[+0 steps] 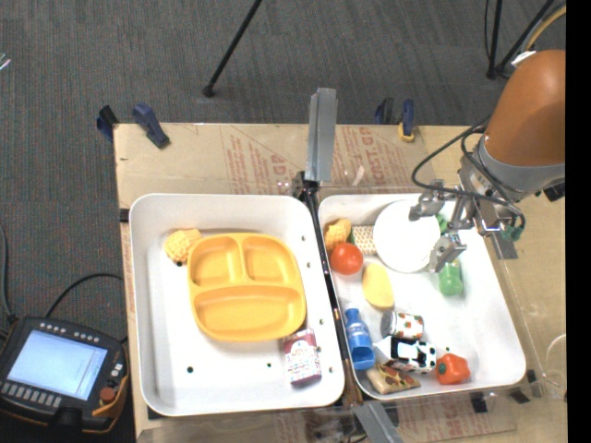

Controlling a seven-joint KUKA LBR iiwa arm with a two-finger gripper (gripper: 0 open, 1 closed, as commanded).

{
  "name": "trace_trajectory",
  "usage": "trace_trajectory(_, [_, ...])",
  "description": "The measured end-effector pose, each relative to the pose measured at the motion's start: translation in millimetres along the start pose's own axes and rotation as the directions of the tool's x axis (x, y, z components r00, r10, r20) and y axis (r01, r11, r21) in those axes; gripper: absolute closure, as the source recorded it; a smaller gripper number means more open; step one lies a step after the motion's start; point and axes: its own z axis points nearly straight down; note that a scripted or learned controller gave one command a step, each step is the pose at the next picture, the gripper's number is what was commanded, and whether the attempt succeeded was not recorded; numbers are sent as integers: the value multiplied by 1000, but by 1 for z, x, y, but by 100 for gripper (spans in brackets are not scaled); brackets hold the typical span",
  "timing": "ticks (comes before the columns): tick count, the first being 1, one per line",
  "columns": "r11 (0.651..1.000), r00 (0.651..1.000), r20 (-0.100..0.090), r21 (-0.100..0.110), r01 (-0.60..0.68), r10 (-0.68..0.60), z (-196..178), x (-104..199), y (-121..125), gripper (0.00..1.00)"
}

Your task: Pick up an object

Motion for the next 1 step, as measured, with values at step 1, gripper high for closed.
trace_trajectory(1, [999, 999, -1, -1, 46, -46, 138, 25, 12, 0])
